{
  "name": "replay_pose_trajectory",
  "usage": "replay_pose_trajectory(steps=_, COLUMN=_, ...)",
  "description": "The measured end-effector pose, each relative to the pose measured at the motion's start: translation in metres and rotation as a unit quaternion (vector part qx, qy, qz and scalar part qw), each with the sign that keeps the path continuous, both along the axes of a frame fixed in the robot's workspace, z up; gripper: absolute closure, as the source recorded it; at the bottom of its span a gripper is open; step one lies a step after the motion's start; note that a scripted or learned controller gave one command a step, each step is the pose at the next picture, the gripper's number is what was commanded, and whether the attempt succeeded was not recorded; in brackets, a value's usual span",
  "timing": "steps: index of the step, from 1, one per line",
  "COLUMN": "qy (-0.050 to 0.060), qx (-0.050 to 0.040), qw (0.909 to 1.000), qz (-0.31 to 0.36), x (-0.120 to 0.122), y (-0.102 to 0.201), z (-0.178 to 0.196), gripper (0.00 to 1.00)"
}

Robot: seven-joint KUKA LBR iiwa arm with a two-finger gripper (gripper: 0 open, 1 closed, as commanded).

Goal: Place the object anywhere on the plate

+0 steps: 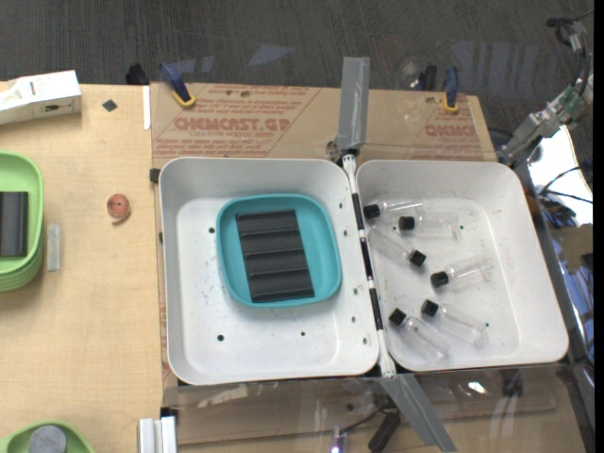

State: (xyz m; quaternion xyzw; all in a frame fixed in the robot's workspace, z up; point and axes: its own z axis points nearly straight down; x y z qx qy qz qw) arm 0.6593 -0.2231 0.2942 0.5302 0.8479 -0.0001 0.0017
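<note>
**Vials in the right bin, plate waiting in the left**

We start with the two white bins, left bin (189, 347) and right bin (528, 338), set side by side and touching along a central divider. The left one bears the teal plate (228, 253), a rounded square dish carrying a dark ribbed insert (274, 255) whose ridges run across it. The right one holds a scatter of clear vials with black caps (420, 260), lying flat at mixed angles, several slanting from upper left to lower right, none touching the plate.

So the relation we care about is plain: any vial must travel leftward over the divider to reach the plate. The vials nearest the divider, such as the one by its upper end (373, 211), have the shortest way to go.

Of the gripper we cannot tell anything from this frame, neither its opening nor any hold, so we judge that no vial is yet picked up and the task has barely begun
</note>
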Motion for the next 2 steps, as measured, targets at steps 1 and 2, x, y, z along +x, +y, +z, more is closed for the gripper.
replay_pose_trajectory(steps=1, qy=0.0, qx=0.0003, qw=0.9999, qz=-0.011, x=0.0, y=0.0, z=0.023, gripper=0.0)
replay_pose_trajectory(steps=2, qy=0.0, qx=0.0001, qw=0.9995, qz=-0.033, x=0.0, y=0.0, z=0.037, gripper=0.0)
